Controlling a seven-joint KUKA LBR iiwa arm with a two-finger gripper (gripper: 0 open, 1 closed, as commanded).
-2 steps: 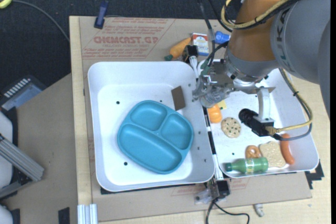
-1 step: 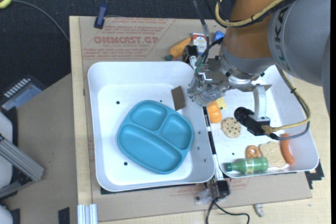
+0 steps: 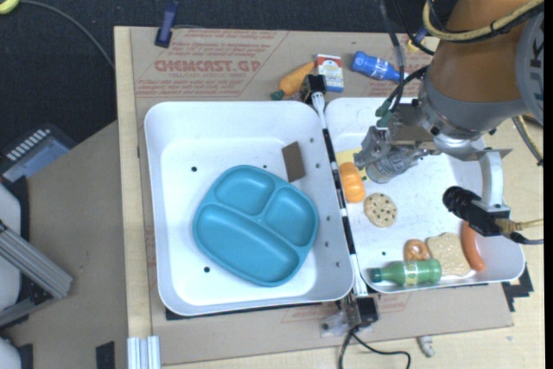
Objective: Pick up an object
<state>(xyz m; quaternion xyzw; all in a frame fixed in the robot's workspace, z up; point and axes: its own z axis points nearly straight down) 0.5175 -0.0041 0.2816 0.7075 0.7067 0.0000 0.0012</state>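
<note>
— Jaws?
— Couldn't tell how far open; gripper (image 3: 389, 158) hung low over the right bin (image 3: 510, 270), near its left wall, with nothing seen between the fingers.
— Nearest object?
— Orange piece (image 3: 351, 181), just below-left of the gripper, against the divider. Then a cookie (image 3: 380, 209) below that.
— Rest of that bin?
— Green bottle (image 3: 408, 274), pretzel (image 3: 416, 251), bread slice (image 3: 448, 253) and sausage (image 3: 473, 246) clustered near the front edge.
— Left bin (image 3: 164, 143)?
— Held a blue divided plate (image 3: 255, 223) and a brown block (image 3: 294, 161).
</note>
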